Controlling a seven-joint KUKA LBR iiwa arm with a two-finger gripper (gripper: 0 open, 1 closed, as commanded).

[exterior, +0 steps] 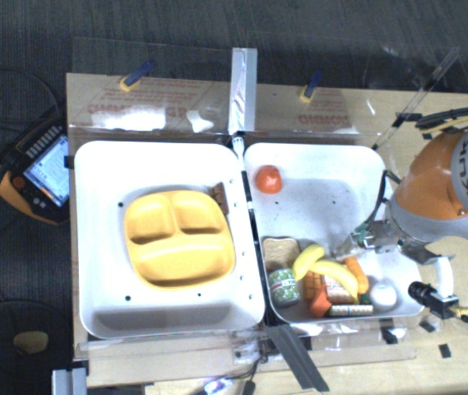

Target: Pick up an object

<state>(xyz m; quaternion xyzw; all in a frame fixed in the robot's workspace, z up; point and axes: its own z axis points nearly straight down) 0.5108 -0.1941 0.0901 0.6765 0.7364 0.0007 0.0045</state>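
The right bin (pixel 324 171) holds a pile of toy food along its front edge. A yellow banana (pixel 326 267) lies across the middle of the pile, with a slice of toast (pixel 277 251) and a green can (pixel 284 286) to its left. An orange carrot (pixel 356 271), a red piece (pixel 320 306) and a white round piece (pixel 383 295) lie to its right. A red tomato (pixel 268 178) sits alone at the bin's back left. My gripper (pixel 363 239) hangs low over the bin's right side, just above and right of the banana and carrot.
The left bin (pixel 94 220) carries a yellow compartment plate (pixel 179 235) with a small brown piece (pixel 218 194) at its back right corner. The arm's orange band (pixel 433 186) overhangs the right bin's right wall. A handheld controller (pixel 40 175) lies left of the bench.
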